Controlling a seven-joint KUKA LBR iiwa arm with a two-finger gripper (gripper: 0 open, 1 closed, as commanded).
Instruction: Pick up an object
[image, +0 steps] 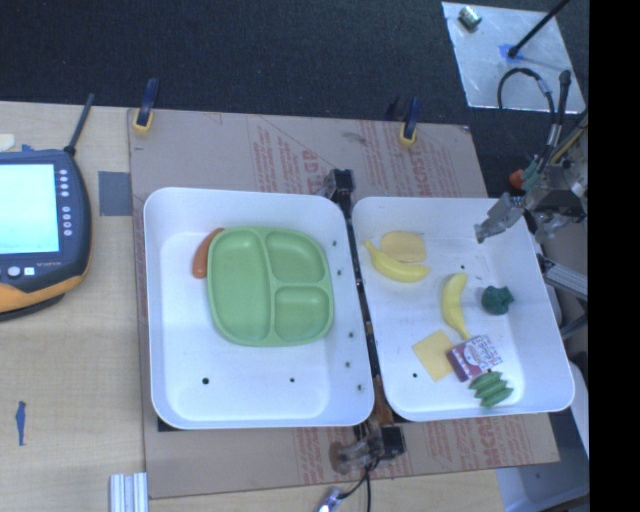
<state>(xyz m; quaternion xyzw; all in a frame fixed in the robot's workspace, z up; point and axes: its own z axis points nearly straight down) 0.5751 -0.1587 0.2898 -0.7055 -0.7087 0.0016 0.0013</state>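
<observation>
A wooden tabletop (70, 400) carries two shallow white bins side by side on a sheet of cardboard (300, 150). At the far left lies a control tablet (35, 225) with a lit screen and an orange edge.

The left bin (180, 390) holds a green divided plate (270, 285) with three compartments. A small orange-red piece (201, 254) pokes out from under the plate's left edge, touching it.

The right bin (545, 340) holds several toy foods. Near its upper left, a curved yellow banana (396, 264) lies with its long axis running roughly left to right, overlapping a pale yellow round piece (405, 243). Near the middle, a second banana (455, 303) has its long axis running top to bottom. Below it lies a flat yellow square (434, 355), just beside a small red and white packet (474, 356). A green ridged item (490, 388) sits below the packet. A dark green lump (497, 298) lies right of the second banana.

At the right, the arm reaches in over the right bin's upper right corner. Its hand (497, 222) points down and to the left, hovering apart from all the objects. Whether the hand is wide or narrow cannot be told.
</observation>
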